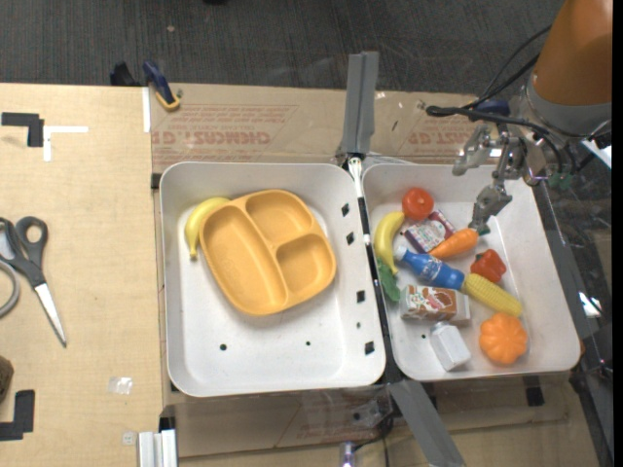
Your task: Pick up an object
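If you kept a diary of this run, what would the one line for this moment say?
gripper: over right bin, just above carrot | holding: nothing seen | left bin: yellow plate, banana

A lab bench is seen: white bins (175,290) taped to cardboard (253,125), scissors (34,261) laid aside, robot arm (574,56) overhead.

Left of my bins: grey-handled metal scissors (29,270), lying flat on the pale wooden benchtop (78,358), at the frame's left edge.
Upper left: blue and yellow clamp (162,85) at the bench's back edge.
Behind my bins: brown cardboard sheet (248,125) with reversed red lettering.
Between the bins, top centre: grey metal bar (360,100).
Top of frame: dark carpeted floor (292,17).
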You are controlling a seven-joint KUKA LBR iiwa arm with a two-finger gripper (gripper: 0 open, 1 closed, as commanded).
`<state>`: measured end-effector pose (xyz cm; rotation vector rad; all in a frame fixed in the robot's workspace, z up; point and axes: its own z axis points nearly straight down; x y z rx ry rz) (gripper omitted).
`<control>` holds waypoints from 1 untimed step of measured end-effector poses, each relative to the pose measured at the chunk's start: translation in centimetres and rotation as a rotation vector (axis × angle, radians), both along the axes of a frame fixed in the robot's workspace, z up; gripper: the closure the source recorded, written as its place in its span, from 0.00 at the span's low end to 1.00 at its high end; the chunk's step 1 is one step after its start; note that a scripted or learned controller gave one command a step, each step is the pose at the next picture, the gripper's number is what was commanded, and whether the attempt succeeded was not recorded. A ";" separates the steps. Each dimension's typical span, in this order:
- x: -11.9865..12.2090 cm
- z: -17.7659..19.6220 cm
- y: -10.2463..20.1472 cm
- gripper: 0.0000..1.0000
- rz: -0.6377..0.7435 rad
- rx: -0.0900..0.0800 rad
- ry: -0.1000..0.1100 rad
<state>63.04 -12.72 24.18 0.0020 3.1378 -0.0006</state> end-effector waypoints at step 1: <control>-3.4 -13.7 2.8 0.00 0.120 -0.001 -0.003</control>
